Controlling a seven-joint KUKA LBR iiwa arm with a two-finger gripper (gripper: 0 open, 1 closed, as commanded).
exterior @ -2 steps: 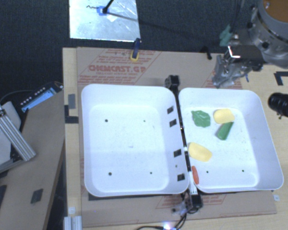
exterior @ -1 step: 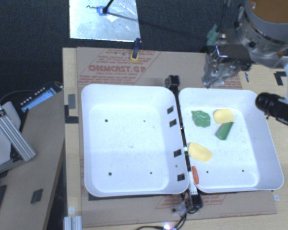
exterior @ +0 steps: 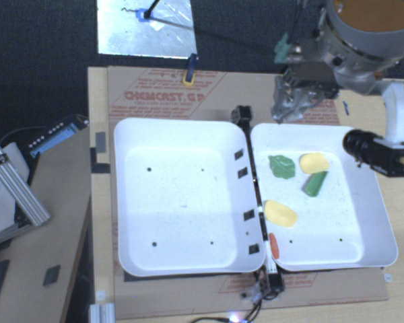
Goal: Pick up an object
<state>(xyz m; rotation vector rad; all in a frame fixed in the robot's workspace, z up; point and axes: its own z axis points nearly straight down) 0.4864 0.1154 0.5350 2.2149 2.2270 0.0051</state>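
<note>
White bin (exterior: 370,247), glossy yellow lump (exterior: 280,213)

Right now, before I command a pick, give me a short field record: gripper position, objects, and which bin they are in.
gripper: above the far edge of the right bin, over the cardboard, holding nothing visible
right bin contents: green block, yellow piece, green stick, yellow lump
divider edge: small orange item
left bin: no loose objects visible
</note>
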